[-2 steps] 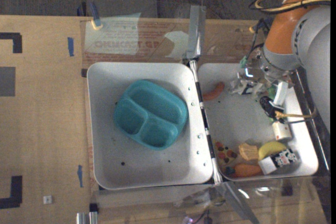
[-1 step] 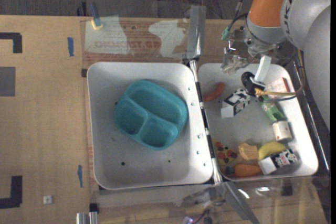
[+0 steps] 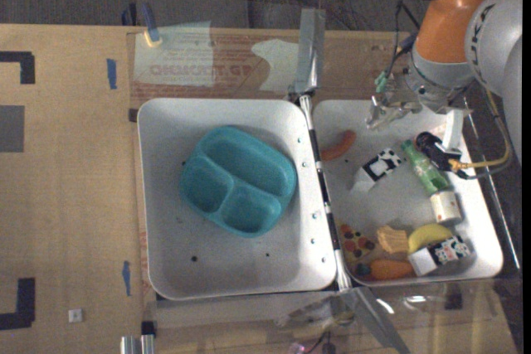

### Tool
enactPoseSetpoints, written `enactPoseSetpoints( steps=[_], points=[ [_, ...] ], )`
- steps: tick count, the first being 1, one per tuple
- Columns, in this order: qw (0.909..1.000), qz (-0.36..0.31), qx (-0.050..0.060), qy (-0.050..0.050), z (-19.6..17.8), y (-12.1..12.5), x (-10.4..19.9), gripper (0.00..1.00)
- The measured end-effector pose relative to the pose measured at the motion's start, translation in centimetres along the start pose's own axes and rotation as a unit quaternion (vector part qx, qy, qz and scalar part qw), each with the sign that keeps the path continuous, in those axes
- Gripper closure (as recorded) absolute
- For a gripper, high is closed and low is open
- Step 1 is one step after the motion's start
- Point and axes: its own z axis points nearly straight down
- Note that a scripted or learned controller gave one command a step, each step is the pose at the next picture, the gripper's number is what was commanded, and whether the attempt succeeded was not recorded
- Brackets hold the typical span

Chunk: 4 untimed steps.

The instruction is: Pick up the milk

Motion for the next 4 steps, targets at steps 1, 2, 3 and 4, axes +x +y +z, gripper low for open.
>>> enactPoseSetpoints(
  steps=[1, 2, 3, 4],
  points=[
    [1.0, -0.005, -0.003, -0.001, -2.3, 0.1, 1.4, 1.0],
    [1.0, -0.005, -0.003, -0.001, -2.3, 0.1, 1.4, 0.0],
    [0.9998, 0.021, -0.004, -0.001, 6.4, 0.1, -2.7, 0.0],
    [0.9938, 0.111, -0.006, 0.0, 6.2, -6.6, -0.5, 0.0]
  ],
)
